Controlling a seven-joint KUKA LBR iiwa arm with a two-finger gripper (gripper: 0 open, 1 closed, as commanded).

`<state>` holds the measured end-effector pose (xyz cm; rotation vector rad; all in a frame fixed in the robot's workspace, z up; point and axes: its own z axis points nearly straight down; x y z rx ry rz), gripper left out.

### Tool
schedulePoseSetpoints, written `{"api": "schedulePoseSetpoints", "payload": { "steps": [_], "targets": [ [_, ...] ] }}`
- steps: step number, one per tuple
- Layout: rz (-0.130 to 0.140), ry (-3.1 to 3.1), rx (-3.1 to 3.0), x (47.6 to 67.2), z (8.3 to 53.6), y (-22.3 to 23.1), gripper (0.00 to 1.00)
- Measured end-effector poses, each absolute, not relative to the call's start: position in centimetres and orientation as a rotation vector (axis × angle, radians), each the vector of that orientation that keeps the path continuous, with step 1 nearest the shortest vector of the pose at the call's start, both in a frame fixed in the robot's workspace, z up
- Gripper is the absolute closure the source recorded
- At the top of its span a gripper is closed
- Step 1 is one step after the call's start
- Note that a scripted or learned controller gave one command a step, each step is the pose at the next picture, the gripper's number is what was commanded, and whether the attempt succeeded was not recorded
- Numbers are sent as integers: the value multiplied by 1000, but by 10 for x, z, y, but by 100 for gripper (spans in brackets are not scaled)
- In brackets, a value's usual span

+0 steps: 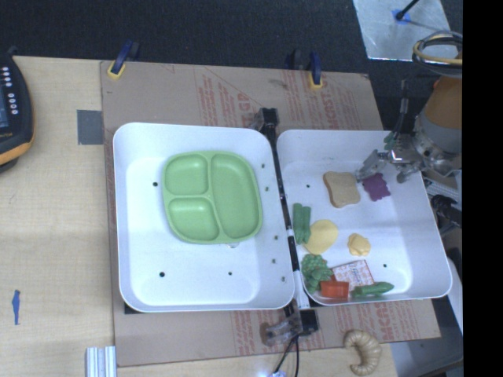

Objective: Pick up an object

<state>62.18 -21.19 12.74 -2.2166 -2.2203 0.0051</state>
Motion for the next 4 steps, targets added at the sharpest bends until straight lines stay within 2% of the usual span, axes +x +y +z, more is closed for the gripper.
{"api": "schedulePoseSetpoints", "payload": {
  "steps": [1, 2, 3, 4],
  "targets": [
    [11, -2216, -2209, 537, 89, -191, 0],
    [-3, -2231, -2220, 600, 120, -213, 0],
    [9, -2219, -2212, 549, 90, -212, 0],
    [-6, -2236, -2215, 654, 94, -185, 0]
  ]
}}
